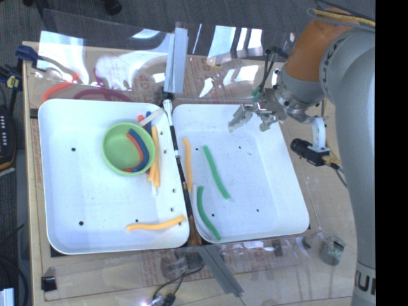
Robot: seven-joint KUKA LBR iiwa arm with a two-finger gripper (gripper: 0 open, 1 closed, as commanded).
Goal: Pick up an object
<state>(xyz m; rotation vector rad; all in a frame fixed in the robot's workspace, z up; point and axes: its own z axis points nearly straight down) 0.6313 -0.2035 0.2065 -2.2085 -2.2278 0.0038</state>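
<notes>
Green strip point(217, 172) lies in the middle of the right bin point(280, 190), with 1 more green strip point(205, 213) near the lower left corner and 1 orange strip point(187, 155) along the left wall. The left bin point(70, 196) holds a green bowl point(127, 148) and orange strips. The gripper point(254, 121) is above the right bin's upper edge, up and right of the strip, fingers spread and holding nothing. The bin's right half is bare.

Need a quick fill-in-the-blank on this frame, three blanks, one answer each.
1. The green bowl sits in the ____ bin.
2. The two green strips lie in the ____ bin.
3. The gripper hangs over the right bin's ____ edge.

Missing words: left; right; far
</notes>
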